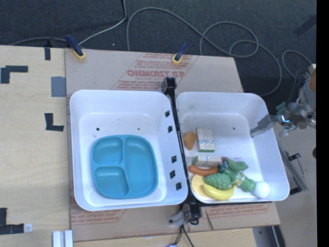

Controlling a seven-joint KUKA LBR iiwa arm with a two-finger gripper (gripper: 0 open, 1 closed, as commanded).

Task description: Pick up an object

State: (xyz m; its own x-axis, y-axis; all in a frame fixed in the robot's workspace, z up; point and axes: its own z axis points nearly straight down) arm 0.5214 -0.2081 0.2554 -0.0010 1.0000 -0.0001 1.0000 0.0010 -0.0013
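Pincer [263, 125] at 3 o'clock over right bin [267, 112] rim, grip state: cannot tell | banana [218, 192] at 6 o'clock in right bin, long axis 9-to-3, ends curling up | blue tray [125, 166] in left bin [82, 138]

Bench fittings and cables
Two yellow-and-blue clamps [77, 48] pin brown cardboard [149, 73] at its far edge; pale cables [216, 32] loop across dark carpet [61, 9] beyond.

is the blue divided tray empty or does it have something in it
Empty. The blue divided tray lies flat in the left bin, and all three compartments show bare blue plastic.
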